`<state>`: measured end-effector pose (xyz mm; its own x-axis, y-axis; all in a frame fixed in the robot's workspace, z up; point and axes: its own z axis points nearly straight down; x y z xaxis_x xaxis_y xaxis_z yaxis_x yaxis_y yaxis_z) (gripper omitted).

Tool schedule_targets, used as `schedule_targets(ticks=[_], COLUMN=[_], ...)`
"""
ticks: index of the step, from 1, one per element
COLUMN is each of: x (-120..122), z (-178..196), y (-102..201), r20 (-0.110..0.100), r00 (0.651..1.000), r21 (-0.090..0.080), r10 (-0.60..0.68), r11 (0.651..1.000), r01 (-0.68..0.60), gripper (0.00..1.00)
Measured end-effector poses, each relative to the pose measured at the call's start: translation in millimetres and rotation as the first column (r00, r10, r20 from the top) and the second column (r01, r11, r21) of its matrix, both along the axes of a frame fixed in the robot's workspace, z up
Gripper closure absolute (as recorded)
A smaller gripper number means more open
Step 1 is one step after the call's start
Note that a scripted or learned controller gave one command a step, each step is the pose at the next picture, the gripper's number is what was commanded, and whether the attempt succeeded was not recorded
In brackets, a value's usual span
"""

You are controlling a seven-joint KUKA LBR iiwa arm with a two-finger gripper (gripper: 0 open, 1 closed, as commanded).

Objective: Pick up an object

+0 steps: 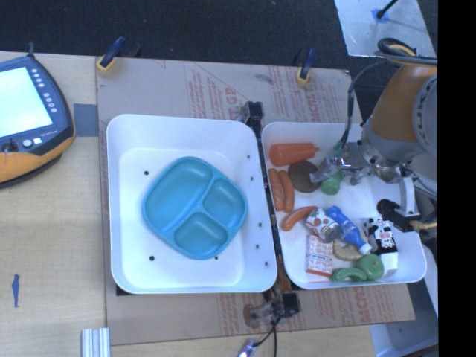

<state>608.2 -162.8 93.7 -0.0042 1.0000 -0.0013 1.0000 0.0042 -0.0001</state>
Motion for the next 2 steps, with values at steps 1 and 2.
schedule_targets(ticks=[1,2], x=[0,-34], z=[11,99], y=[-1,82], r20=[-0.001,-0.003], r00=[1.0,1.0], r21=[0.0,0.001], r10=[0.003,0.003], r11=[1.0,1.0], r01=[-0.003,-0.003], gripper=[1.0,1.0])
